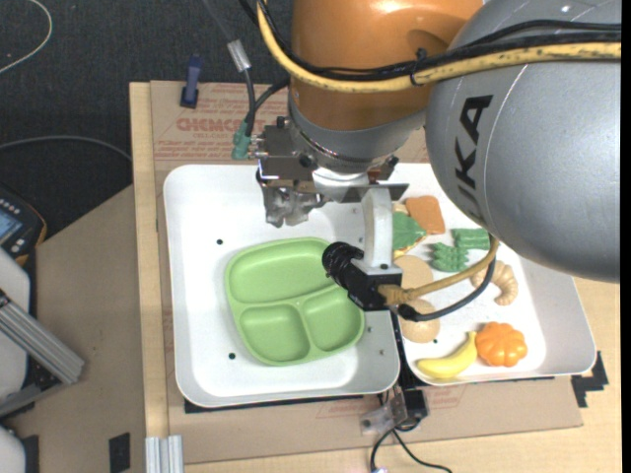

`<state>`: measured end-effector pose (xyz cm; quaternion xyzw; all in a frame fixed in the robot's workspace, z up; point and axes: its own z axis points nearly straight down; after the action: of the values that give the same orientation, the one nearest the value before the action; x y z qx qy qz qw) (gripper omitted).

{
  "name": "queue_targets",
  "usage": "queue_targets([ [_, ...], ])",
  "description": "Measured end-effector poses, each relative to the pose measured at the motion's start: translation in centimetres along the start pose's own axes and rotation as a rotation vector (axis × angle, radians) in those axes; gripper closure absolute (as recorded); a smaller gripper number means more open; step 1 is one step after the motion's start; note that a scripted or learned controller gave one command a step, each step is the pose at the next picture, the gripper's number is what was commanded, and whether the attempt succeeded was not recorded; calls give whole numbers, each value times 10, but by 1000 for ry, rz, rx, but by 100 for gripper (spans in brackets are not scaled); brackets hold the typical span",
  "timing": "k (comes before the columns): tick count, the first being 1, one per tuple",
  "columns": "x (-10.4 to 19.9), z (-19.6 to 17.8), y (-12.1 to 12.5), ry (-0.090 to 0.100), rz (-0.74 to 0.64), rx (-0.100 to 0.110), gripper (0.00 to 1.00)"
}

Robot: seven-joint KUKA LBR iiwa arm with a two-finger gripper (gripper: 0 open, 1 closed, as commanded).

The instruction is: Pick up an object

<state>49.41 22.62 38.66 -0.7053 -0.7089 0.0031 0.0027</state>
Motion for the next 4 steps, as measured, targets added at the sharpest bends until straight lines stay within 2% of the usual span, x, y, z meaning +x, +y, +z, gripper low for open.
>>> queue_targets([
  [1,-3,230,-17,-7,7,10,100],
  [2,-30,282,17,3,4,-22,100],
  [3,-56,203,109,2,7,-23,100],
  [4,-14,101,78,6,-1,-18,100],
])
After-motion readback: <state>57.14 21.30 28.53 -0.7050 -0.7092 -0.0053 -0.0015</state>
